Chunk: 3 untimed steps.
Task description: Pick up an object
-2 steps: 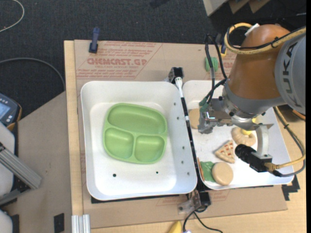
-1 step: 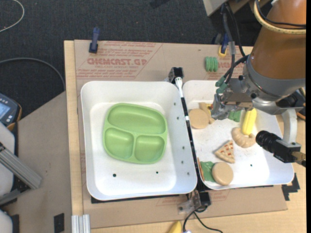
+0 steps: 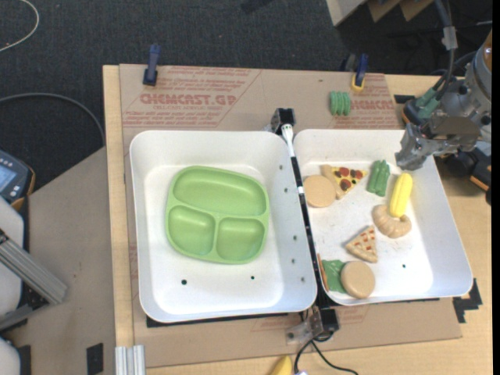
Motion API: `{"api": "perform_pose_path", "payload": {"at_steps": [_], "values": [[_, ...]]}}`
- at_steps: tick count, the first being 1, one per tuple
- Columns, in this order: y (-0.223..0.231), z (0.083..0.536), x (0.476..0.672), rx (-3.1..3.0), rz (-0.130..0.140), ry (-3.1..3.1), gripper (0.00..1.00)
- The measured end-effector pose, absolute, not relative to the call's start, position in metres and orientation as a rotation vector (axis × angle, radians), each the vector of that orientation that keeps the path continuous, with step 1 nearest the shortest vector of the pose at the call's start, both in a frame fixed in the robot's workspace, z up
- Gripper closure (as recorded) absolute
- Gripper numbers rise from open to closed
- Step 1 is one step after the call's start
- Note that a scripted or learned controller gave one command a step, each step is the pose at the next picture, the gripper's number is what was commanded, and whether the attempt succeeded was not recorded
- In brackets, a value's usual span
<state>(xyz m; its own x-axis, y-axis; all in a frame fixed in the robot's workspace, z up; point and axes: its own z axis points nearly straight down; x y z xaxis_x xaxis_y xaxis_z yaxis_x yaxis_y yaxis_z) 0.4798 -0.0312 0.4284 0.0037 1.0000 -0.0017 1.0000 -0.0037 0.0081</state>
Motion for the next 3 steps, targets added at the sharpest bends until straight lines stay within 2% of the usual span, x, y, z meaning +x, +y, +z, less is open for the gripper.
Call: {"api": "perform_pose_path", "payload": {"at_steps": [2,3], "values": [[-0.029,0.446,0.481,2.215,0.007,2.216,1.00],[0.096,0.487,0.497,2.203,0.014,2.235,1.00]]}}
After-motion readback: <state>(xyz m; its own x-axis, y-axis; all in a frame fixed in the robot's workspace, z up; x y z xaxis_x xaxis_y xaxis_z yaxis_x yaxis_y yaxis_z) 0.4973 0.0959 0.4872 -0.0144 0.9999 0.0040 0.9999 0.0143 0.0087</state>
